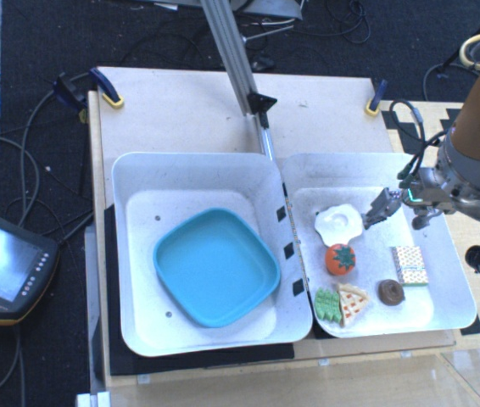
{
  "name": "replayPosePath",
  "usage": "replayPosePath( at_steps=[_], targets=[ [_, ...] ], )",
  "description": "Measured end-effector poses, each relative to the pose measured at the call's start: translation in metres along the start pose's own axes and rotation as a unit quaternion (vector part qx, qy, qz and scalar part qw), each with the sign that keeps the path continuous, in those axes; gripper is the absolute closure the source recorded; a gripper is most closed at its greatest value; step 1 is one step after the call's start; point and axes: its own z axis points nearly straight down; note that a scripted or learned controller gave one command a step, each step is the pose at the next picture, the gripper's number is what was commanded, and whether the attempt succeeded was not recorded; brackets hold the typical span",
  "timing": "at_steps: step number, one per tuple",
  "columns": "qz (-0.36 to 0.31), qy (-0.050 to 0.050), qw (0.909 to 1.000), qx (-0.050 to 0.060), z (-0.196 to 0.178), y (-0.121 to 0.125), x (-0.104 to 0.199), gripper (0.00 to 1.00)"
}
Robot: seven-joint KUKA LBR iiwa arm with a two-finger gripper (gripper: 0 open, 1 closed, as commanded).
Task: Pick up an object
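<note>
The right bin holds several toy foods: a white fried egg, a red tomato, a pizza slice beside a green leafy piece, a brown donut and a patterned cracker. My gripper hangs over the upper part of this bin, right of the egg and above the cracker. Its two dark fingers are spread apart and open, with nothing between them.
The left bin holds a large blue square plate. A slanted metal pole comes down to the divider between the bins. A pendant with a screen lies on the floor at left.
</note>
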Motion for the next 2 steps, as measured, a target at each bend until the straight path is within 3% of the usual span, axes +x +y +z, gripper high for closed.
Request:
replayPosePath(
  at_steps=[1, 2],
  targets=[
    [0.0, 0.0, 1.0, 0.0, 0.0, 0.0, 0.0, 0.0],
    [0.0, 0.0, 1.0, 0.002, 0.042, 0.001, 0.0, 0.0]
  ],
)
